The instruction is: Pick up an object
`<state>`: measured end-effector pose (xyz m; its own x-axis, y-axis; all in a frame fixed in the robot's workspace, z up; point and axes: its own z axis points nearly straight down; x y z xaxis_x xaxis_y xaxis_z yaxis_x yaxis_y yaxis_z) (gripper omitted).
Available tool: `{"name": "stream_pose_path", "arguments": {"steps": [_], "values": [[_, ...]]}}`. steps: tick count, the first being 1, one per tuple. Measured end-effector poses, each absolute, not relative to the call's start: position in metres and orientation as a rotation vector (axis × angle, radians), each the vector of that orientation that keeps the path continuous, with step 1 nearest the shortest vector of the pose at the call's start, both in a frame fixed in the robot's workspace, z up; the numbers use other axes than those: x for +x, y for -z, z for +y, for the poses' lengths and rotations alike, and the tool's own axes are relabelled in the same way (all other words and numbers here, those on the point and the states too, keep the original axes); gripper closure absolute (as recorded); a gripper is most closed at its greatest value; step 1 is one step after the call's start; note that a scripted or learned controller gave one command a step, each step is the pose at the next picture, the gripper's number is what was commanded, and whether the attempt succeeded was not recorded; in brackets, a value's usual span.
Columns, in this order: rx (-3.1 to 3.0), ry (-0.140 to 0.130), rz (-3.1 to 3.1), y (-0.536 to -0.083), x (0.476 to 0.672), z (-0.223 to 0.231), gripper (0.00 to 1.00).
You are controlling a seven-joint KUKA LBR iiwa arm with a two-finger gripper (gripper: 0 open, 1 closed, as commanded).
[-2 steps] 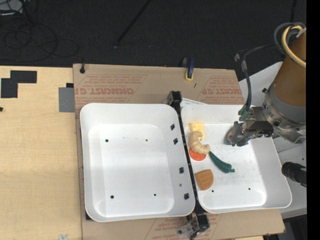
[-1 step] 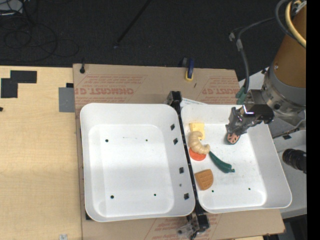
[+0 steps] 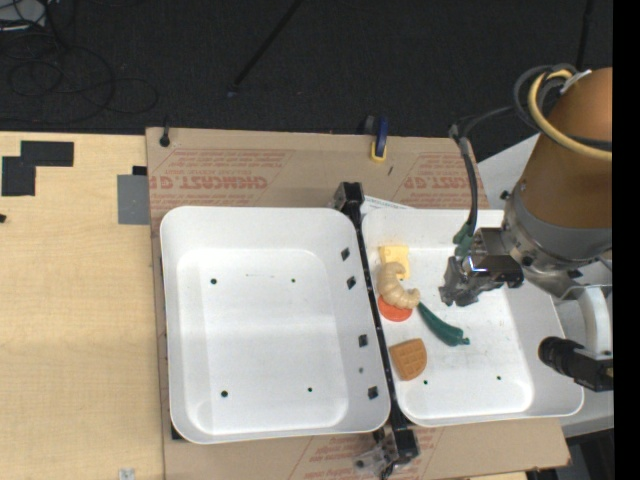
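The tool hangs just above the far end of the green strip in the right bin; whether it is spread or closed I cannot tell. A slightly off descent could skid the thin strip aside or nudge the croissant piled on the orange disc.

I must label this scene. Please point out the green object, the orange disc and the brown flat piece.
green object [image 3: 443,326], camera view, middle of its length
orange disc [image 3: 396,312], camera view, its visible lower edge
brown flat piece [image 3: 408,358], camera view, its centre

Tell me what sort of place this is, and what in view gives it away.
Most likely a robotics lab bench set up for grasping trials. A grey and orange robot arm reaches over two white bins, one holding small toy-like items such as a green object, and loose cables lie behind.
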<state>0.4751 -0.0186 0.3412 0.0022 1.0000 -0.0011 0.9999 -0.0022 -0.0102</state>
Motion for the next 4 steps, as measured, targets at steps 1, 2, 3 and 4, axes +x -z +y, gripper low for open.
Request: {"name": "stream_pose_path", "arguments": {"steps": [1, 2, 3, 4], "values": [[-2.216, 0.009, -2.231, -0.429, 0.476, 0.041, 1.0], [-2.218, 0.002, -2.226, -0.471, 0.476, 0.074, 1.0], [-2.222, -0.003, -2.22, -0.482, 0.476, 0.05, 1.0], [-2.224, -0.003, -2.219, -0.499, 0.476, 0.018, 1.0]]}}
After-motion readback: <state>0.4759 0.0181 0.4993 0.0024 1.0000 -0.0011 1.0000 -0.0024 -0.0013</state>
